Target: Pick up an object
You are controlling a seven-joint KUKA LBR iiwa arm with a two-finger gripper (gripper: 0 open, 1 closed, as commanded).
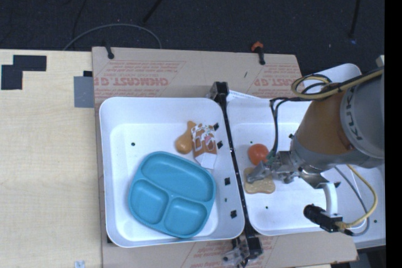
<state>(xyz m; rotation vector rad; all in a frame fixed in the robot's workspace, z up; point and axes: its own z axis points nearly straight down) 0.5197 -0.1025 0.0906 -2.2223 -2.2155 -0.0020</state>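
Note:
In the right bin (pixel 289 223) my gripper (pixel 267 169) reaches in from the right and hangs low over a flat tan piece (pixel 260 186). A small orange-red ball (pixel 257 152) lies just above and to the left of the gripper. In the left bin (pixel 116 135) a blue divided plate (pixel 171 193) lies toward the front. Behind the plate sit a tan pear-shaped toy (pixel 184 142) and a brown-and-white patterned item (pixel 204 140) near the divider.
A black divider (pixel 230 166) runs between the two bins. The arm's orange band (pixel 323 125) and cables (pixel 314 86) cover the right bin's far right side. A black fitting (pixel 320 216) sits at the right bin's front. Cardboard (pixel 188 72) lies under the bins.

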